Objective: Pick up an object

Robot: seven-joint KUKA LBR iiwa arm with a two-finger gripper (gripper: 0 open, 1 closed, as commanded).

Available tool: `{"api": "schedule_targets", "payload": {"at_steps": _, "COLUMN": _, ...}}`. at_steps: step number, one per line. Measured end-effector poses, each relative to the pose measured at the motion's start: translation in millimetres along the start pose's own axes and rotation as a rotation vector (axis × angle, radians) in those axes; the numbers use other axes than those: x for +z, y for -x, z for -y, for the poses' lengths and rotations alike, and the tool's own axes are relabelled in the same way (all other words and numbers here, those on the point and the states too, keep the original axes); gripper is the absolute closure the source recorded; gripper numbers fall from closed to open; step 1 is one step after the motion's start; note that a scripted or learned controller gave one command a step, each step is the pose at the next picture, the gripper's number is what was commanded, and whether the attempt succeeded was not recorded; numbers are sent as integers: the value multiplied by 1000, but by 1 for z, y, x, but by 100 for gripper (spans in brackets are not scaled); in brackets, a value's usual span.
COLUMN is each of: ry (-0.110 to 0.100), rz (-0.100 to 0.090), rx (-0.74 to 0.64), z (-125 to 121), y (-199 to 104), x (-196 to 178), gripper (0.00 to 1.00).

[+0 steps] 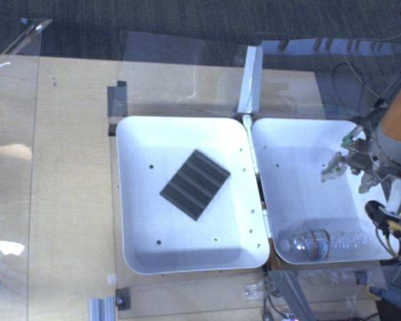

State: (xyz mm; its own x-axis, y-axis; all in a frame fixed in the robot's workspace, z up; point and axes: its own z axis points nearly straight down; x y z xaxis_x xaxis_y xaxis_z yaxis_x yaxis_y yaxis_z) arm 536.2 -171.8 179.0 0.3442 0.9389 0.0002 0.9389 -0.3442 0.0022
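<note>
A dark grey ribbed rectangular pad (pixel 195 184) lies flat and turned diagonally in the middle of the left bin (pixel 137 246). A clear plastic bottle (pixel 321 243) lies on its side along the near wall of the right bin (pixel 287 136). My gripper (pixel 349 173) hangs over the right side of the right bin, above and behind the bottle. Its fingers are spread open with nothing between them. The arm's orange band (pixel 397 122) shows at the right edge.
A metal divider post (pixel 249 79) rises behind the seam between the two bins. Cables (pixel 387 223) hang at the right bin's near right corner. Clear plastic sheets stand to the left and behind the bins on the wooden bench.
</note>
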Motion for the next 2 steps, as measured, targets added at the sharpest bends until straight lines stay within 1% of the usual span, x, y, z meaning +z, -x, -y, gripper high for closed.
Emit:
{"api": "schedule_targets", "payload": {"at_steps": 1, "ry": 10, "rz": -4, "rx": 175, "z": 47, "y": -48, "x": 89, "gripper": 0}}
{"api": "schedule_targets", "payload": {"at_steps": 2, "ry": 3, "rz": -1, "rx": 261, "z": 52, "y": -3, "x": -46, "gripper": 0}}
